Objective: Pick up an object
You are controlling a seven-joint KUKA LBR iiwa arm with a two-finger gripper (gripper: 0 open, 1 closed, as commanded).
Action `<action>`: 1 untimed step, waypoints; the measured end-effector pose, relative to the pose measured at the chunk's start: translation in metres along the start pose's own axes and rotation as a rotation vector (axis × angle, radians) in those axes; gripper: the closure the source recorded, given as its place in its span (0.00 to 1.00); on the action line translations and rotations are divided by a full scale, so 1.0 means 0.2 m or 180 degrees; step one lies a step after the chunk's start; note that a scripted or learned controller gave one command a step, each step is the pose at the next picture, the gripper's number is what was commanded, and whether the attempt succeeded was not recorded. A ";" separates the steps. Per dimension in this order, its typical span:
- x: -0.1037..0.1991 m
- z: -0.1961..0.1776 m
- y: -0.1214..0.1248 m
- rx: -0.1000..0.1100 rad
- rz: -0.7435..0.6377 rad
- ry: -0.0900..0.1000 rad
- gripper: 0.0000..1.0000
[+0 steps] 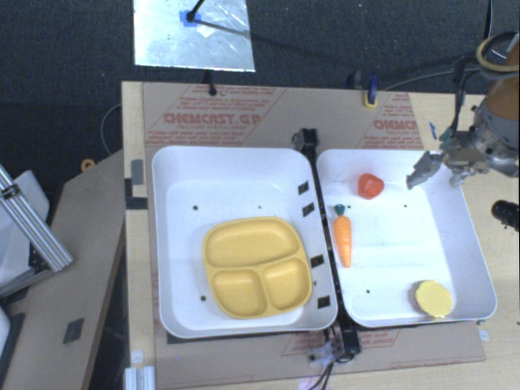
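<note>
In the right bin (455, 242) lie a small red tomato-like piece (370, 186) near the back, an orange carrot (343, 239) with a green top along the left wall, and a round yellow piece (434, 298) at the front right. My gripper (443, 172) hangs over the right bin's back right corner, to the right of the red piece. Its two fingers stand apart, one finger (422, 171) pointing down-left, with nothing between them.
The left bin (179, 218) holds a yellow divided tray (256, 265). A black clip row runs along the seam between the bins (318, 234). A shiny foil sheet (193, 23) lies behind the bench. Cables run at the back right.
</note>
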State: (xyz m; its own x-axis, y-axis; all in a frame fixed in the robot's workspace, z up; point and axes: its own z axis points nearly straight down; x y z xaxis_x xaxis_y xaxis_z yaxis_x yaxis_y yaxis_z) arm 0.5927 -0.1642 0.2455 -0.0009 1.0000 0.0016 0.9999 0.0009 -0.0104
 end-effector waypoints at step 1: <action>0.00 -0.04 0.01 -0.0039 -0.0009 -0.0007 0.00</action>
State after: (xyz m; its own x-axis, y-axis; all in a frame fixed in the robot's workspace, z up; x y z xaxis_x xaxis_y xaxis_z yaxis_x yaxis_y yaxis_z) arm 0.5950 -0.1637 0.2529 -0.0037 1.0000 -0.0007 1.0000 0.0037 0.0018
